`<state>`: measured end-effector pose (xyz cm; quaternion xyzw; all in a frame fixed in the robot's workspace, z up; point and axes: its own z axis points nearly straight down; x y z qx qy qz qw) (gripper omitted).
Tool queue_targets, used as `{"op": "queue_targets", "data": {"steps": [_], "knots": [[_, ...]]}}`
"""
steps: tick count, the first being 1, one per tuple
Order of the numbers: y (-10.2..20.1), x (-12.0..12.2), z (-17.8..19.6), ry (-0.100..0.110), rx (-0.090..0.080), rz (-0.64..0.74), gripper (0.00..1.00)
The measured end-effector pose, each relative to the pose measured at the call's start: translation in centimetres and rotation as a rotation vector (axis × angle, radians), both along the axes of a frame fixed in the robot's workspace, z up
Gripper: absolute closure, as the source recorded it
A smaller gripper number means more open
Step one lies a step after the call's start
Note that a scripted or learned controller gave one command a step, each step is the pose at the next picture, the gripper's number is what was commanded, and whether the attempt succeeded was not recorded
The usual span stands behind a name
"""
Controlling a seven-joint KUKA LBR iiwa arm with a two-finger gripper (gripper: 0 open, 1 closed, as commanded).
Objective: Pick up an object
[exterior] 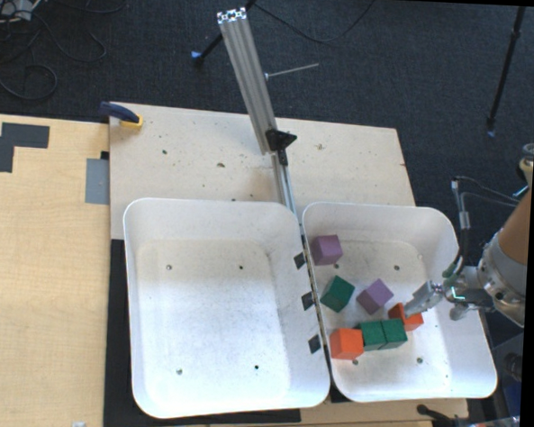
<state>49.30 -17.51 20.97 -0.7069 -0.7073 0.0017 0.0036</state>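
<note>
The right bin (456, 373) holds several small blocks. A purple cube (326, 249) lies near its far left, with a green cube (337, 294) and a second purple cube (375, 296) nearer the middle. A green block (385, 334) and an orange cube (347, 343) sit side by side toward the front. A small red-orange block (398, 313) lies just right of the second purple cube. My gripper (416, 306) reaches in from the right, low in the bin, with its tip right against that red-orange block and partly covering it.
The left bin (157, 237) stands beside the right one, with black clips on the wall they share. A slanted aluminium bar (252, 81) rises behind the bins. The grey arm (502, 277) hangs over the right bin's right rim.
</note>
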Motion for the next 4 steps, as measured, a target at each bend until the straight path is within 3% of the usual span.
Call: {"op": "queue_targets", "data": {"steps": [1,2,3,4], "knots": [[-0.1,0.1,0.2,-0.005,-0.001,-0.003,0.00],[-0.4,0.4,-6.1,0.002,0.001,-0.002,0.00],[-0.4,0.9,-9.0,-0.019,-0.004,0.003,0.00],[-0.6,1.0,-8.0,-0.023,-0.005,-0.006,1.00]]}}
